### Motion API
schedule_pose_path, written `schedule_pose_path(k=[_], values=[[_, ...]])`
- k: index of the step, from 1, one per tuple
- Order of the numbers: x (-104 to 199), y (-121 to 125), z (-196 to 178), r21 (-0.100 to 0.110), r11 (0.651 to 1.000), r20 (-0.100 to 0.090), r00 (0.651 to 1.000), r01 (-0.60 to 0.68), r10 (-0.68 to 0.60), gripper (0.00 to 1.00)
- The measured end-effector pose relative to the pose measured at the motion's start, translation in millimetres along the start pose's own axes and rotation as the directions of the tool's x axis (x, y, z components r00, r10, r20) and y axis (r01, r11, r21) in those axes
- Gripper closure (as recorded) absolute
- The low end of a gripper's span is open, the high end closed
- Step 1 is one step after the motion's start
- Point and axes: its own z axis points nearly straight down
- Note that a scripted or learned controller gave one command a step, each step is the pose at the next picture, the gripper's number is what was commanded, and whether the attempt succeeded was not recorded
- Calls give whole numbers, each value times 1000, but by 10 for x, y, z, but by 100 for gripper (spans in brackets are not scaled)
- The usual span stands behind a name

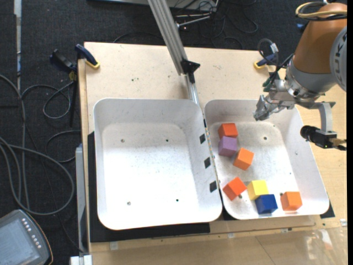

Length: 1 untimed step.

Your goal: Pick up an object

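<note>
Gripper (261, 114) hovers over right bin (309, 170), near its back rim. Finger state indeterminate. Seven blocks lie below, nearest an orange block (228, 130).

Two shallow white plastic bins: left bin (110, 148) and right bin (309, 175), both peppered with tiny dark specks. Pale beige wooden desk (138, 70) beneath, dotted with a few dark marks. In the right bin, seven small cubes: orange cube (228, 130) at 12 o'clock, purple cube (228, 146) just under it, second orange cube (244, 158) near centre, red-orange cube (235, 187) at 7 o'clock, yellow cube (256, 189), blue cube (266, 203) at 6 o'clock, orange cube (291, 200) at 5 o'clock. Grey metal gripper (263, 112) below an orange-banded grey arm (320, 43). Blue-and-yellow clamps (85, 56) at the desk's far corners. Black carpeted floor (38, 26).
</note>
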Motion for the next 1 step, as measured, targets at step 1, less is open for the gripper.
schedule_pose_path(k=[1], values=[[432, -171, -89, 6, 1000, -4, 1000, 5, -5, 100]])
